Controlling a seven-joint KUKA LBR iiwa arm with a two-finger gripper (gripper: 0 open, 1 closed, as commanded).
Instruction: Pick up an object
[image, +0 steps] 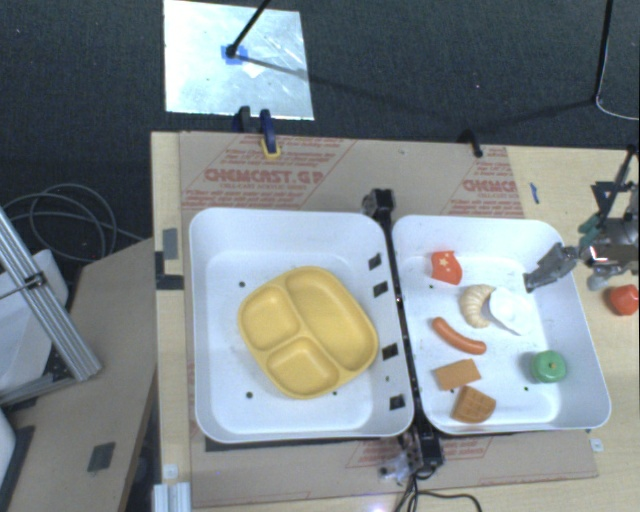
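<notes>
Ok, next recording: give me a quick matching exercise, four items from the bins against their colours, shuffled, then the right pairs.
Things:
1. divided tray in the left bin
2. sausage in the right bin
3. round piece near the right bin's right wall
4. small chunk at the right bin's far side

Colours:
A. green
B. red
C. yellow
D. orange

Pairs: 1-C, 2-D, 3-A, 4-B
</notes>
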